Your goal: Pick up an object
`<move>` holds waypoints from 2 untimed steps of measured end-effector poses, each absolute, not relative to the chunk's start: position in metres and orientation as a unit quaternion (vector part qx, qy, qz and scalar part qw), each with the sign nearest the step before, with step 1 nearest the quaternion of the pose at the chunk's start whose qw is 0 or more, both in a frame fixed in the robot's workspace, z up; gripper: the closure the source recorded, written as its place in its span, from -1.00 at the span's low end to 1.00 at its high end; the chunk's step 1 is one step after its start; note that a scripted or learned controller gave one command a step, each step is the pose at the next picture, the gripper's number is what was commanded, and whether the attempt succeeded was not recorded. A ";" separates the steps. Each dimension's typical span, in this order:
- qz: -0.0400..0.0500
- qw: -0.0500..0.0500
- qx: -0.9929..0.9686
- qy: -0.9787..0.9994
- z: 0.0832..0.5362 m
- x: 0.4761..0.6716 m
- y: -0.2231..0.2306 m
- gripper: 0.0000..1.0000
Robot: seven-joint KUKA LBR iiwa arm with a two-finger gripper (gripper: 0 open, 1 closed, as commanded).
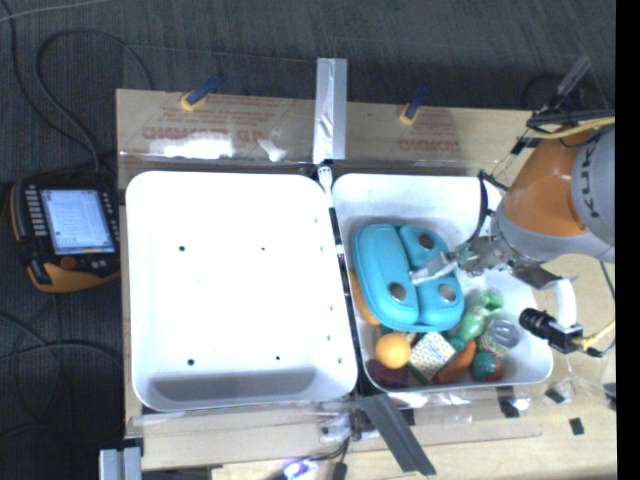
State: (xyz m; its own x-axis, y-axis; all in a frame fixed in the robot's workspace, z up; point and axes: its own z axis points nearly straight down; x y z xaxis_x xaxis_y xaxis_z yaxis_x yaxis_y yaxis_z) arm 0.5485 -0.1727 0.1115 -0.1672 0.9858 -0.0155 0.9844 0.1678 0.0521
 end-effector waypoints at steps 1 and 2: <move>0.019 0.029 0.643 0.765 0.126 0.554 -0.170 1.00; -0.002 0.001 0.665 0.747 0.174 0.604 -0.195 1.00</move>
State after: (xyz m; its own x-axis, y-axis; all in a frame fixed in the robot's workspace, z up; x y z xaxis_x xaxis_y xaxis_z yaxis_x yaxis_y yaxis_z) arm 0.6038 -0.1946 0.1741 -0.1158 0.9933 -0.0030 0.9933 0.1158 -0.0015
